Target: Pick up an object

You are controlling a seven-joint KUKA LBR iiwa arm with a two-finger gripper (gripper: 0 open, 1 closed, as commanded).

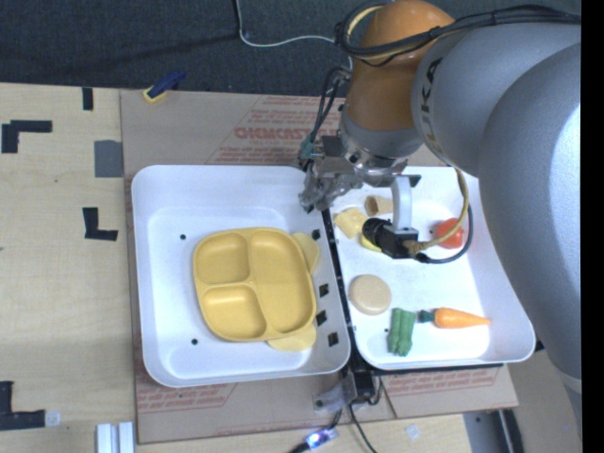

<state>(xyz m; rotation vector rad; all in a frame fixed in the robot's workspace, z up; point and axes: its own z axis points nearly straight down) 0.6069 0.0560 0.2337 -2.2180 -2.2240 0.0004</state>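
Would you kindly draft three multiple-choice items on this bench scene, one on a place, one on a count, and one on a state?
1. Where does the yellow divided plate lie?
A. In the left bin
B. In the right bin
C. On the cardboard outside both bins

2. How many compartments does the plate have?
A. One
B. Three
C. Six

3. How does the toy carrot rest?
A. Standing upright on its tip
B. Lying flat on the floor of the right bin
C. Stacked on top of the plate

Answers:
1. A, since the plate sits on the floor of the left bin.
2. B, since raised ridges split it into three wells.
3. B, since the carrot lies on its side by the green piece, orange tip pointing right.
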